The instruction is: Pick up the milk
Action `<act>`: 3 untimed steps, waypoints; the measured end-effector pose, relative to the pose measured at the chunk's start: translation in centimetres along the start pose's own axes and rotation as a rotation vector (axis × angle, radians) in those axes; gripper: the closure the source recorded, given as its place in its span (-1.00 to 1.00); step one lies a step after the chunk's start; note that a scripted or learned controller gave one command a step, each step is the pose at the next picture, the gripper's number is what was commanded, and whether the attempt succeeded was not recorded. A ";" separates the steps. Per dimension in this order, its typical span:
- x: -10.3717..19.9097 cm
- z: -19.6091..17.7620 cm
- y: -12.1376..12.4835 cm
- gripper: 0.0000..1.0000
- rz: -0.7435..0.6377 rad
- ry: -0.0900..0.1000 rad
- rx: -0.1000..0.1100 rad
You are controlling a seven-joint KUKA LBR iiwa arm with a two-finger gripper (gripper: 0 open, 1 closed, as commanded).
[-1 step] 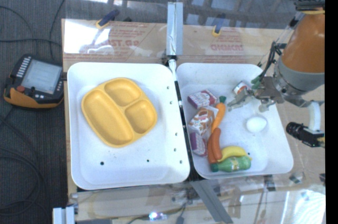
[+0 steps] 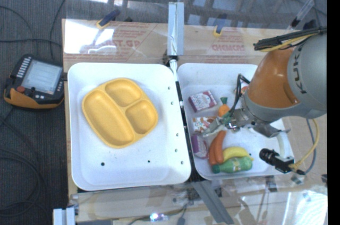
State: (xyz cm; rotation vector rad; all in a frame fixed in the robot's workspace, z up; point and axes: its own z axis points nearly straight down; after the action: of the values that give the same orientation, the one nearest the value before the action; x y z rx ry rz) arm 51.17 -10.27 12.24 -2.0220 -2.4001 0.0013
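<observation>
Where fingers point(image 2: 220, 124) hover, milk point(image 2: 202, 100) lies up-left.

Milk point(image 2: 203, 100), a small pinkish carton with a dark label, lying flat and slightly tilted, apart from the gripper point(image 2: 223, 124), up-left of its tip, untouched.

A yellow 3-compartment plate point(image 2: 119, 111) lies in the left bin point(image 2: 85, 165); a pendant point(image 2: 34, 82) sits outside.

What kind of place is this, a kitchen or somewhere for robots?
Probably a robot lab, not a kitchen. A grey and orange robot arm reaches over a shallow white plastic bin of toy food, and an orange and black handheld controller with a screen lies on the carpet.
</observation>
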 end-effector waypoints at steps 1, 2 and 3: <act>0.0 0.0 0.0 -1.00 0.000 0.000 0.000; -0.1 -6.1 9.8 -1.00 -0.243 -0.002 -0.002; -3.6 -0.9 5.6 -1.00 -0.351 -0.003 -0.003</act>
State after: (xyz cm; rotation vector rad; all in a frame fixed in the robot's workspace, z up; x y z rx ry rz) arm 57.30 -12.89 13.11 -1.5748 -2.7199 -0.0004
